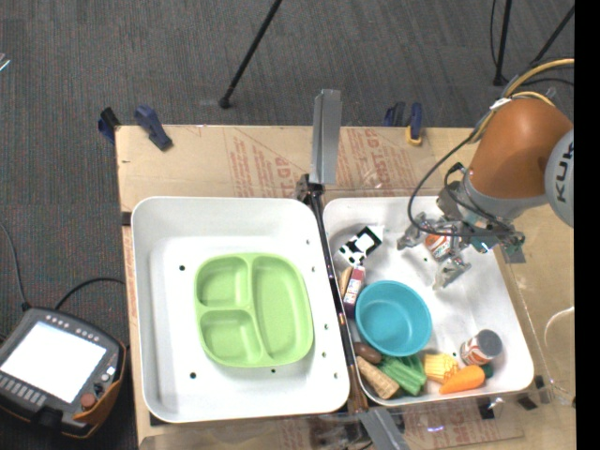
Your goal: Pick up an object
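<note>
Two white bins sit side by side on the bench; the arm [520, 153] reaches in from the right and hangs its gripper [448, 247] over the upper part of the right bin [511, 298]. Whether the claw is spread or closed cannot be told from above, since the wrist and its metal fittings cover it. A small orange-and-white thing [437, 243] shows just under the wrist, perhaps a can, but it is too hidden to name or to say whether it is gripped.

Below and left of the claw lies a blue bowl [393, 318], near the middle of the right bin. At the upper left of that bin is a black-and-white block [360, 243] (cow-patterned), and just below it a narrow pink-and-white box [352, 287] leans along the bin's left wall. Along the bottom edge are crowded a brown piece [367, 353], a cork-like roll [379, 376], a green item [406, 375], a yellow corn piece [438, 367], an orange carrot [462, 379] and a small can [481, 348]; they overlap, so their outlines are hard to part.

The left bin [159, 251] holds a green divided plate [253, 308]. A handheld pendant [56, 368] lies on the floor at lower left, cut off by the frame.
</note>
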Motion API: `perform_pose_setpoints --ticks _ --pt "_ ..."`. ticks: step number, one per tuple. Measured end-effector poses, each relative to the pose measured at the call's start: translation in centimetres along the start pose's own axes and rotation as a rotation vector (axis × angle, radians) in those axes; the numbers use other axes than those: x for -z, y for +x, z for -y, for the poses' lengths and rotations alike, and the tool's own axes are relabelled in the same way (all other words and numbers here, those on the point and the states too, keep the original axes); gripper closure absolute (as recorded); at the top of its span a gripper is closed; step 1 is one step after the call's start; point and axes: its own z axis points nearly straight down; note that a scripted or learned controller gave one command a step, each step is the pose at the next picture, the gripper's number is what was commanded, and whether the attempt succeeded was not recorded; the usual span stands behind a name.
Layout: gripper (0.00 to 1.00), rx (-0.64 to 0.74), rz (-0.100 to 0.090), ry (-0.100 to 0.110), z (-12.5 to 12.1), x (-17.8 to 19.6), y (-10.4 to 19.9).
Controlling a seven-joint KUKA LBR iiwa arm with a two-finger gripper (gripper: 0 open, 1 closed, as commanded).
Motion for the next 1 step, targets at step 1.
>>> perform_pose_setpoints --ticks 1 --pt "1.0 -0.006 0.007 0.0 0.05 1.13 -0.15"
